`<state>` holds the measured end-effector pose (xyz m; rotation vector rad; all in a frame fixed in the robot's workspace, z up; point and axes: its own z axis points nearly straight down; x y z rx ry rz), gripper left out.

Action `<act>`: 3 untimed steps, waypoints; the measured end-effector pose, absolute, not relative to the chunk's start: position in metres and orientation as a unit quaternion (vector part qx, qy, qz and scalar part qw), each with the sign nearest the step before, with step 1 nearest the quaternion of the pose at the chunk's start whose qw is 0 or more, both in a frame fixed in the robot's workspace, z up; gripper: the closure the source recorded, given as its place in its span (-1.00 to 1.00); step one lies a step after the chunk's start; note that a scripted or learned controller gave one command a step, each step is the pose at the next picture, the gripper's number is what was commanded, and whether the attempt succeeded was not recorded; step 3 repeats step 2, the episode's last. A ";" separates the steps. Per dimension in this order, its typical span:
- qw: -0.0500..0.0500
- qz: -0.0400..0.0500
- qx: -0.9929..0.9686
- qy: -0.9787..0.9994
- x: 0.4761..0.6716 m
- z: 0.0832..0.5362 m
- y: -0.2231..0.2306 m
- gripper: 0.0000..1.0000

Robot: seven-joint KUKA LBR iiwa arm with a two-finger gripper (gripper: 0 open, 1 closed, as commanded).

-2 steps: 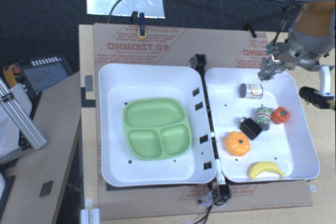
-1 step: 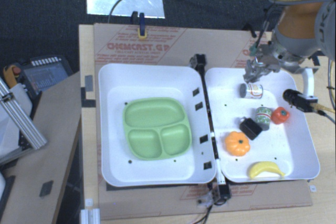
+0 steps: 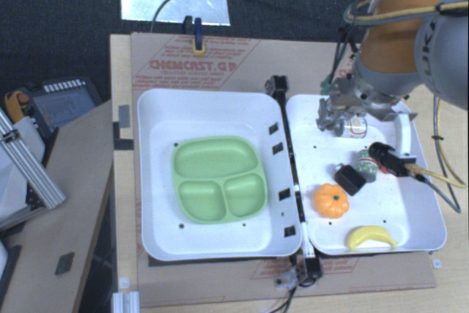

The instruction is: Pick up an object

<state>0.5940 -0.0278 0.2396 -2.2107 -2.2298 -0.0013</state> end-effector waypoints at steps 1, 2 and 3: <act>0.002 0.000 -0.704 -0.710 0.568 0.230 0.026 1.00; 0.001 -0.001 -0.704 -0.710 0.557 0.222 0.071 1.00; 0.001 -0.001 -0.704 -0.710 0.557 0.222 0.071 1.00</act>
